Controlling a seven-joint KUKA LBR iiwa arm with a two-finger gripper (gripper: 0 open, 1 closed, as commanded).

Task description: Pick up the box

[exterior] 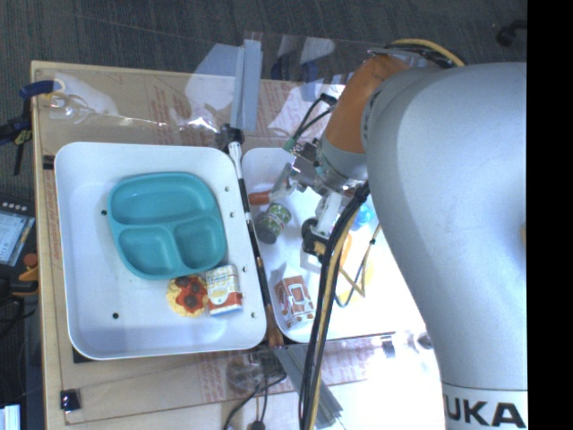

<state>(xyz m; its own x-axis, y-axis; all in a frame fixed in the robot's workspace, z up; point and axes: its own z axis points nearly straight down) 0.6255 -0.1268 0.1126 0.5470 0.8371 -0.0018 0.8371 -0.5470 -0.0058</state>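
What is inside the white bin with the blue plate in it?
In the left bin lie a teal divided plate, a small box and a pizza toy touching it. Whatever is under the plate is covered.

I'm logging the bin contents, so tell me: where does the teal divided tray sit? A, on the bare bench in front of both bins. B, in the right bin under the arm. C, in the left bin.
C: the teal divided tray lies flat inside the left bin, with a small box just below it near the bin's front right corner.
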